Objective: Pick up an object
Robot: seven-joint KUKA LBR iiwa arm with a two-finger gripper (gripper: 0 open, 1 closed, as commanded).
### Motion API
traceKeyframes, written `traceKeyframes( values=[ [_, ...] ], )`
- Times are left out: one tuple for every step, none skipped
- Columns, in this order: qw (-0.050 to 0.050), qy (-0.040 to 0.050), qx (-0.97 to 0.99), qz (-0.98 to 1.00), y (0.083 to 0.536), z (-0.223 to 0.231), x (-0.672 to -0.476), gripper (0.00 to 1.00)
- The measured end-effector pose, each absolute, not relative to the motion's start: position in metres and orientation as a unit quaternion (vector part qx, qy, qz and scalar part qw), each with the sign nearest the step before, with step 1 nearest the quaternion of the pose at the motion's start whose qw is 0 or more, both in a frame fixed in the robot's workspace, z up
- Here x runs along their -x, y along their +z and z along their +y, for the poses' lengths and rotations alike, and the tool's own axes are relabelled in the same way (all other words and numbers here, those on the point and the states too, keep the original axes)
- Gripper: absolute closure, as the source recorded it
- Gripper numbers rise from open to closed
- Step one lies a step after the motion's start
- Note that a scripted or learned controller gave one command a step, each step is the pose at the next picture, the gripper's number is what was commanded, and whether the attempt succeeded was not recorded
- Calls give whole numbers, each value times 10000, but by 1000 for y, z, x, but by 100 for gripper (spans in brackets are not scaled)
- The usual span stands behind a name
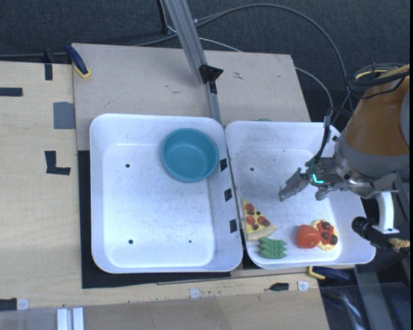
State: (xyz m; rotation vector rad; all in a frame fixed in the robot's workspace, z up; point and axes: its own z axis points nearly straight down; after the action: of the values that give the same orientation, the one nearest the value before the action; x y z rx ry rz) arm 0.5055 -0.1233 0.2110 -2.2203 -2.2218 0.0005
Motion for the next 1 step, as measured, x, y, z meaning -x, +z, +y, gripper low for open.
traceKeyframes(
  values=[
    [3,1,7069,-7074,211,-123,-506,0]
  ],
)
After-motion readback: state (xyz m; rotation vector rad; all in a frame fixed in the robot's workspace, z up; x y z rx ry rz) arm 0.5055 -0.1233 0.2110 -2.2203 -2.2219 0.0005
